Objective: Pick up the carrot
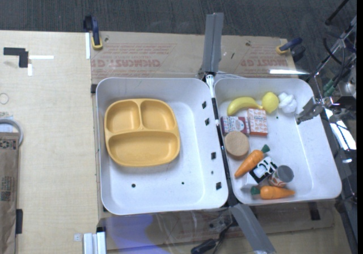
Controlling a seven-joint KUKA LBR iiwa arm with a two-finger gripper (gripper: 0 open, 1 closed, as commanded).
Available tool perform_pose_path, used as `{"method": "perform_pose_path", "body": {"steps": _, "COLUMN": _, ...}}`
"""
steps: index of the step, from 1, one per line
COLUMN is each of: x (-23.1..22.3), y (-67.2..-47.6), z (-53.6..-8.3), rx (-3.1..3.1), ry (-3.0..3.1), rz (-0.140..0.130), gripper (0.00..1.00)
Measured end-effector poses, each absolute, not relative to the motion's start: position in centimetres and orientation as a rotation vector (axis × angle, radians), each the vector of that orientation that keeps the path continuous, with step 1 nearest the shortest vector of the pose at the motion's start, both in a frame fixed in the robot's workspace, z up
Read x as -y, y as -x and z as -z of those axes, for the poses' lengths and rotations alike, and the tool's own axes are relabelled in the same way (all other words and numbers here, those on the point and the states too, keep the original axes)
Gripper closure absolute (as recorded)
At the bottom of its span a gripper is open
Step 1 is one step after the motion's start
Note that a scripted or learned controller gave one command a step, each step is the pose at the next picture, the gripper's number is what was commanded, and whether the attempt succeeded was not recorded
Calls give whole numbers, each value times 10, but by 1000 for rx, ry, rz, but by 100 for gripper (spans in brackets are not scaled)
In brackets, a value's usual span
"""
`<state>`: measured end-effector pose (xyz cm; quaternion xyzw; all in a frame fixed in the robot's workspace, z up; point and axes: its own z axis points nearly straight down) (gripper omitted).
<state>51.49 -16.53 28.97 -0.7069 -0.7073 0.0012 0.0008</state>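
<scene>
1. On the pale wooden surface (51, 134), the left bin (159, 190) holds a yellow divided plate (142, 132).
2. The right bin (309, 156) holds a banana (242, 104), a lemon (270, 101), two small red-and-white cartons (245, 123) and a round tan disc (236, 144).
3. A carrot (250, 163) lies slantwise in the middle of the right bin, just below the disc; a second carrot (274, 192) rests near the front wall, beside a small can (281, 176).
4. The pincer (306, 112) hovers at the right bin's far right edge, well apart from both carrots; whether it is spread or pressed together I cannot tell.
</scene>
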Motion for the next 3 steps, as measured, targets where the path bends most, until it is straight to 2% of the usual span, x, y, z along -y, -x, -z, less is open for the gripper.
{"method": "perform_pose_path", "body": {"steps": 1, "x": 72, "y": -515, "z": -377, "rx": 2147, "ry": 2294, "rz": -3, "gripper": 0}}
{"method": "perform_pose_path", "body": {"steps": 2, "x": 64, "y": -478, "z": -262, "rx": 2371, "ry": 2057, "rz": -5, "gripper": 0}}
{"method": "perform_pose_path", "body": {"steps": 3, "x": 45, "y": -499, "z": -190, "rx": 2363, "ry": 2065, "rz": -5, "gripper": 0}}
